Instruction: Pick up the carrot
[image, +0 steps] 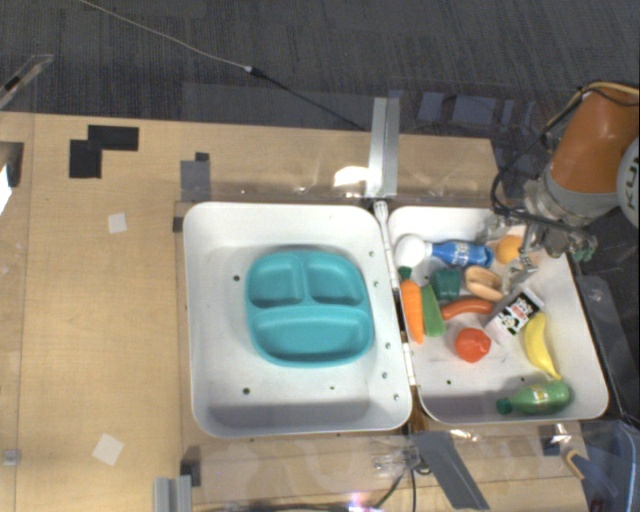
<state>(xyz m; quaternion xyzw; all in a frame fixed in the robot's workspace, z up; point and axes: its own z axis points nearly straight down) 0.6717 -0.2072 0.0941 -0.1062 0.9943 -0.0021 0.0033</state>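
End effector hovers above right bin.

I see an orange carrot, a teal tray, a yellow banana and white bins.

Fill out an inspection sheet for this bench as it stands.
Surface: wooden bench bearing two white bins; left bin, right bin.
Job's things: carrot lies against the right bin's left wall.
Clutter: teal divided plate in left bin; banana, tomato, green bottle, blue bottle.
Grippers: pincer over right bin's far corner, away from carrot.
Cables: thin cable behind bench.
Surroundings: dark carpet.
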